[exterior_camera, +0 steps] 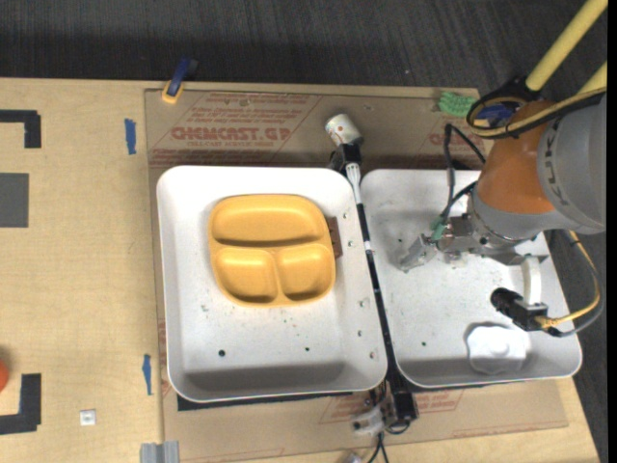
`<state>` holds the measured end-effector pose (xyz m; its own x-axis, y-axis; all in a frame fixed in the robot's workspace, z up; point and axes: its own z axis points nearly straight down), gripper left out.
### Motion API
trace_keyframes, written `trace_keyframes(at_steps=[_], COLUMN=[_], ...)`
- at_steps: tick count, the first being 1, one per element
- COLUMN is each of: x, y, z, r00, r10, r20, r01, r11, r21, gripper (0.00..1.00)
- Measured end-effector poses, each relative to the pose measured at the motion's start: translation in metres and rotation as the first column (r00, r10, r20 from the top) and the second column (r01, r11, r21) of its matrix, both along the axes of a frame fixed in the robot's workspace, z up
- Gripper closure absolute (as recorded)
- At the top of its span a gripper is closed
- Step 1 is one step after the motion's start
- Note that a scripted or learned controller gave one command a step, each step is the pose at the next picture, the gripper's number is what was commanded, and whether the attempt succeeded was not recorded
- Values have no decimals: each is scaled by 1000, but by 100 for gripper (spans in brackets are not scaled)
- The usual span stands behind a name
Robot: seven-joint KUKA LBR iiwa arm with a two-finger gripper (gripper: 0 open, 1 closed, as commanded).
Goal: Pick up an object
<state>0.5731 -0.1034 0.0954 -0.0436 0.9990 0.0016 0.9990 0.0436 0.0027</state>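
Observation:
A yellow tray [272, 247] with three compartments lies in the left bin [188, 336], a little back of its middle. A white rounded object [496, 345] rests in the right bin [410, 355] near its front right corner. My gripper [415, 252] hangs low over the middle left of the right bin, pointing left, with nothing visible in it. It is well apart from the white object, which lies to its right and nearer the front. The arm's grey and orange wrist [516, 186] covers the bin's back right part.
A black divider rail [366, 268] runs between the two bins. On the back of the board behind the bins sit a white knob [338, 126], a blue clip [176, 80] and a green clip [453, 102]. A yellow pole [574, 32] slants across the top right.

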Motion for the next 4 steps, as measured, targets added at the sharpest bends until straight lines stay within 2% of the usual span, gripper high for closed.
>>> trace_keyframes(at_steps=[1, 2, 3, 4], x=[27, 38, 43, -42], y=[-55, -43, -21, 5], z=[-11, -10, -10, -10], r00=[982, 998, 866, 848], r10=[-188, -67, 499, 531], r20=[0, 0, -2, -1], r01=[188, 67, -499, -531], r11=[982, 998, 866, 848], r21=[-2, -3, -2, -3], gripper=[0, 0, 0, 0])
